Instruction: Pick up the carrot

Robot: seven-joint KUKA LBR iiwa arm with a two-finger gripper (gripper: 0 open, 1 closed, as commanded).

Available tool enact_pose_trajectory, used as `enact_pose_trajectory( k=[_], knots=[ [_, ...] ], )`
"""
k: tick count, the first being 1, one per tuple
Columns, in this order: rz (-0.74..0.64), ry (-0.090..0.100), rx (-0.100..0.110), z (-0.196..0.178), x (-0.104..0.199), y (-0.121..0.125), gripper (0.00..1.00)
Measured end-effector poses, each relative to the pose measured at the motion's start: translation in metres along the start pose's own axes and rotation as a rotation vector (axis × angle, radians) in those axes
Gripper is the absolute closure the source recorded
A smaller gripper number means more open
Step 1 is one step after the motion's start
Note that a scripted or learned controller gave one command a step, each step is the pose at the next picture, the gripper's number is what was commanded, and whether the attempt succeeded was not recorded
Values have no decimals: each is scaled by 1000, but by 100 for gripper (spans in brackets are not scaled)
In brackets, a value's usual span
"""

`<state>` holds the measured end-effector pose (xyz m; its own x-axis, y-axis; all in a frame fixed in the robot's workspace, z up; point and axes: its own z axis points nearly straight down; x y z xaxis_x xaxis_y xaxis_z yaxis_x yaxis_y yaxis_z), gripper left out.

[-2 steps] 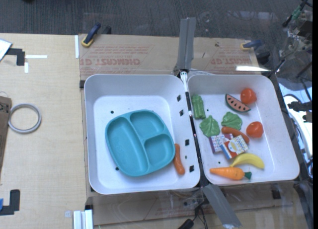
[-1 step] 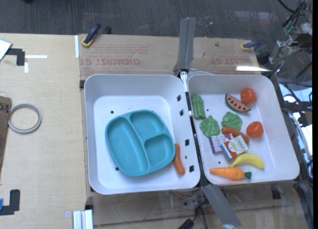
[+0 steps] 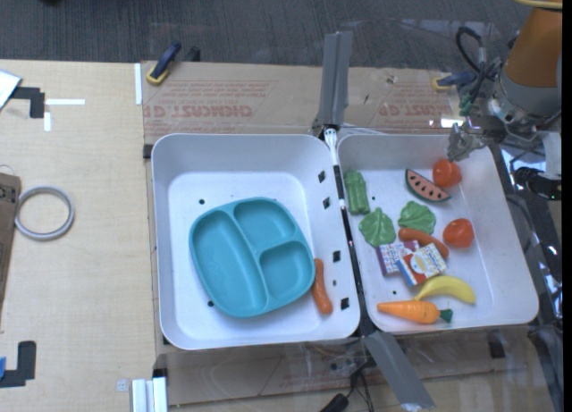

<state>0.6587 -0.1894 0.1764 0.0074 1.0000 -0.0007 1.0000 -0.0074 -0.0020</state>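
Gripper [image 3: 462,140] hangs over the far right corner of the right bin [image 3: 514,249], arm tilted in from the right; whether its fingers are wide or narrow, I cannot tell. Carrot [image 3: 412,311] lies near the bin's front edge. Cardboard [image 3: 214,97] behind reads "CHEMCAST".

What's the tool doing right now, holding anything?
Tool: above the right bin's far corner, near a tomato; open or closed cannot be told. The carrot lies untouched in the bin.
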Motion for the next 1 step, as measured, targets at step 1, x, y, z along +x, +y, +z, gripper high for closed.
enact_pose_trajectory(
  k=[1],
  knots=[
    [181,-1,-2,-102,2,0,100]
  ],
)
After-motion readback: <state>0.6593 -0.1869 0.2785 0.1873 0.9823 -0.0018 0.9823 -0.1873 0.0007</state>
